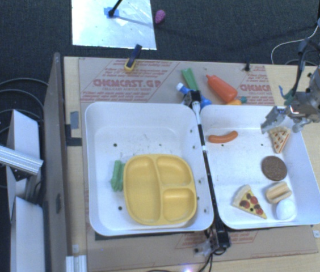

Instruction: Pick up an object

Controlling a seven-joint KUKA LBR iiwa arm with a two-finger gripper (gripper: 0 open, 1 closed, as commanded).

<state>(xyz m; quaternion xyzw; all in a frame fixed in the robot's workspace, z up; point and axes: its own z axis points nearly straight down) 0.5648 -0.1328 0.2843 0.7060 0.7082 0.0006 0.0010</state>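
Lettering "CHEMCAST GP" runs across the board [127, 84] left of the pincer [285, 119], which hangs with fingers spread over the right bin [313, 171]'s far edge, holding nothing, waffle [278, 139] just below it, sausage [222, 136] left, cookie [274, 168] and pizza [249, 202] nearer.

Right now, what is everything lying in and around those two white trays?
bins: two, white, side by side on the bench
divided plate: one, yellow, left bin
green piece: one, left bin, beside plate
sausage: one, orange-red, right bin
waffle wedge: one, tan, right bin
round cookie: one, brown, right bin
pizza slice: one, right bin
bun: one, tan, right bin
egg: one, white, right bin
carrot: one, orange, behind bins
gripper: one, grey, above waffle wedge
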